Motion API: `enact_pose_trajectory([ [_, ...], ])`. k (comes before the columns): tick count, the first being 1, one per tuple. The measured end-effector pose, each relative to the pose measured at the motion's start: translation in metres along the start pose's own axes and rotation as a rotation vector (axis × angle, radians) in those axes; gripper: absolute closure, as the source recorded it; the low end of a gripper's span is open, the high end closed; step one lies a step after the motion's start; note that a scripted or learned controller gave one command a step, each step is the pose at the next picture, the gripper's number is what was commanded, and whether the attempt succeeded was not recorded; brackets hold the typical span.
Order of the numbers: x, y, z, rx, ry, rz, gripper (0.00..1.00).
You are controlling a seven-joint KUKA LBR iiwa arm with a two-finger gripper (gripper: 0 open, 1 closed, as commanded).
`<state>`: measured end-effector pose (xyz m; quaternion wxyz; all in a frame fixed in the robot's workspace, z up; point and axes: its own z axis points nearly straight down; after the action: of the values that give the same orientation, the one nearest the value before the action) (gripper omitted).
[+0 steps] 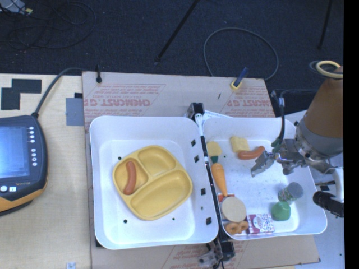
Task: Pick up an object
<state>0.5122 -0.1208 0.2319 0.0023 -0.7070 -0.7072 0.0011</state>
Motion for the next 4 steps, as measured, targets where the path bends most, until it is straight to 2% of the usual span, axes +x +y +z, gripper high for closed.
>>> enact_pose_trajectory([
  [1,-0.012,0.066,0.041,-0.002,-0.002,-0.005,0.00],
  [2,0.017,0.132,0.146,-0.007,-0.004,-0.003,0.00],
  [3,0.035,0.123,0.141,-0.009,-0.005,-0.001,0.00],
  [4,-0.014,0.105,0.144,0.000,-0.003,0.003,0.00],
])
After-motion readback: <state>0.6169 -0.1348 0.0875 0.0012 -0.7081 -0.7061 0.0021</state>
